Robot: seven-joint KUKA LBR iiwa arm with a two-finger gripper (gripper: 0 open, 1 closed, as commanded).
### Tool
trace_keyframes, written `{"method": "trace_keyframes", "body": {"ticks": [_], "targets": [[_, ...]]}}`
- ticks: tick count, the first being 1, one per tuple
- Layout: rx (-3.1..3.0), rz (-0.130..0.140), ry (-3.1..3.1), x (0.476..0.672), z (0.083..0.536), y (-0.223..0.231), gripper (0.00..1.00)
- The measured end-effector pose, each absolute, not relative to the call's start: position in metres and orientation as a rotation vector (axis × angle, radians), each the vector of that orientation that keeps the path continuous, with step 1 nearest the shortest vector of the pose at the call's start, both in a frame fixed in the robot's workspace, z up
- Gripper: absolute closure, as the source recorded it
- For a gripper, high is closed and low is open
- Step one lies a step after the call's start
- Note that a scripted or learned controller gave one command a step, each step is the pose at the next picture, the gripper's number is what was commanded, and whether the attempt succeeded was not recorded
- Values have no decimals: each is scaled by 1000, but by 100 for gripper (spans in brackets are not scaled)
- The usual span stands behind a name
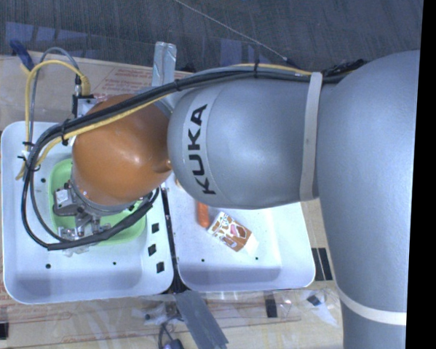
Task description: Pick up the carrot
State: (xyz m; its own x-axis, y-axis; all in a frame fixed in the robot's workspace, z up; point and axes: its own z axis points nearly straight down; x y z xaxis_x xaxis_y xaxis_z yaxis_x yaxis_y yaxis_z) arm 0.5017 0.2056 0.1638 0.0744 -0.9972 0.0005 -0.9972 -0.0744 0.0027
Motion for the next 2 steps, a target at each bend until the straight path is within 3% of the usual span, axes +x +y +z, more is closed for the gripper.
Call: {"method": "trace_keyframes", "body": {"ticks": [1, 2], "targets": [[2707, -2, -1599, 512, 190, 220, 100], [2927, -4, -1147, 529, 177, 219, 100]]}}
